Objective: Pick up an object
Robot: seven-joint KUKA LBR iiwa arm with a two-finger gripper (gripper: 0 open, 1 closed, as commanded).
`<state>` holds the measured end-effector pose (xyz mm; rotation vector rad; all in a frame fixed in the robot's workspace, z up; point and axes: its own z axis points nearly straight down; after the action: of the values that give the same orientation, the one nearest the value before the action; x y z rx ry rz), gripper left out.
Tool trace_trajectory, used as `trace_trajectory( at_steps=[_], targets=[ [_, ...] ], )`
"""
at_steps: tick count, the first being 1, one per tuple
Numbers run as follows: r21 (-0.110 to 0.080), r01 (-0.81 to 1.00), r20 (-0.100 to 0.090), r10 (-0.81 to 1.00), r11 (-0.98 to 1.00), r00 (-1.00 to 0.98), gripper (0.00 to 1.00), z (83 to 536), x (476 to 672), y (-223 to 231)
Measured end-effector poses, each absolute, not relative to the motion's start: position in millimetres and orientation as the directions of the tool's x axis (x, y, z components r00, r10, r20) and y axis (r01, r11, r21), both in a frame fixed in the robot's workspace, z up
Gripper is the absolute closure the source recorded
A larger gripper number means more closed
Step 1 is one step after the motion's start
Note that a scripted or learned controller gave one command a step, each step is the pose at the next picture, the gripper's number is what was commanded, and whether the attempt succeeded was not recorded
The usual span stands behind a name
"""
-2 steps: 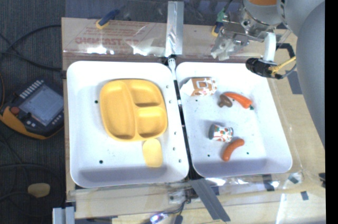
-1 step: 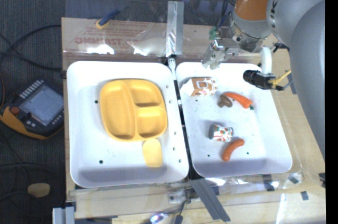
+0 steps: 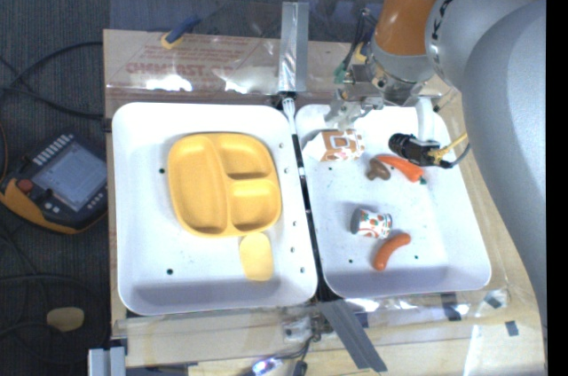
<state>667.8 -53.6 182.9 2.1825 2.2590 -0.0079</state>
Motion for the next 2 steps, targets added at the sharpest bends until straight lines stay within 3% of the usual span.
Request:
trace_trajectory(
  at_steps=[1, 2],
  targets=[
    [-0.002, 0.862, -0.005, 0.862, -0.507, 0.507, 1.0, 210, 635.6, -91],
    [0.0, 0.73, -0.005, 0.73, -0.684, 0.684, 1.0, 264, 642.4, -68]
  ],
)
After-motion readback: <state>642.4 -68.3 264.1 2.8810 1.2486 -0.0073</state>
